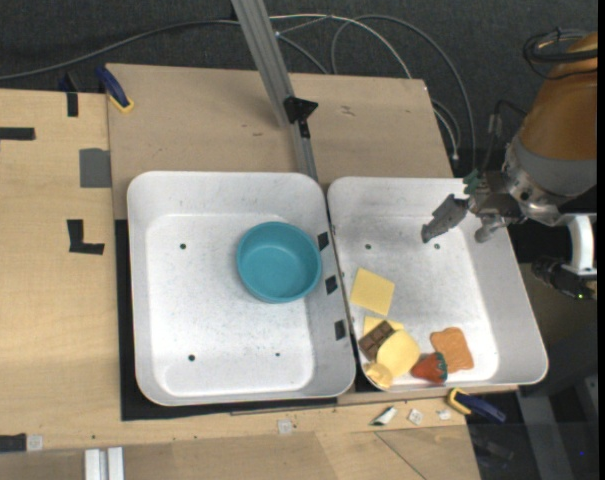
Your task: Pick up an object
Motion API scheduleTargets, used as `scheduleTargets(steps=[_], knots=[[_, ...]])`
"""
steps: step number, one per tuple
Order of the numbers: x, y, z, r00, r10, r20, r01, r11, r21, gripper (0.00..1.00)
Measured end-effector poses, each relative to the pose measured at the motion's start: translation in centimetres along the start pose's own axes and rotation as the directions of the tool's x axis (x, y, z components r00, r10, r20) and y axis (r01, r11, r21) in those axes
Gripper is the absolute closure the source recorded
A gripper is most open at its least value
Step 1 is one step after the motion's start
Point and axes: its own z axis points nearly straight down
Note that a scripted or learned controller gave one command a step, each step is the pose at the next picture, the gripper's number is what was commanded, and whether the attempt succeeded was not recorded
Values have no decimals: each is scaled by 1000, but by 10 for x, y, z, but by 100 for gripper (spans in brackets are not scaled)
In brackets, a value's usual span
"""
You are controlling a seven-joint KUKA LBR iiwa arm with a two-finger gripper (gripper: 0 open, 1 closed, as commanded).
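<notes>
Bottom edge of the bench (232, 438) sits nearest the camera, with a blue-and-yellow clamp (474, 404) and some small white bits just beside the right bin's front rim. Gripper (464, 220) hangs over the right bin (502, 298), in its far right part, near the right rim; two dark fingers (440, 220) spread apart, so it reads as parted, nothing between them, not touching any item as far as the view tells. Grey wrist and orange band of the arm (562, 118) come in from the right, over the bin's right rim. Bin floor below and left of the gripper is bare white, good room there. Items are bunched at the front of the same bin, well apart from the gripper: yellow square (372, 292) nearest it, then a brown block (373, 338) touching a yellow lump (396, 353), a red piece (430, 368) and an orange piece (452, 348) side by side close to the front rim. Tight cluster, little gap between pieces. Left bin (172, 268) holds one blue bowl (278, 260), upright, near its middle-right, wide bare floor all round. Bins meet at a shared middle rim with black clips on it. Grey pole (272, 58) slants down from the top to that junction. Cables (382, 38) loop behind.
</notes>
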Motion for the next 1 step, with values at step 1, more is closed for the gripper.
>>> scheduleTargets(steps=[1], knots=[[0,0,0,1000,0,0,0,1000,0,0]])
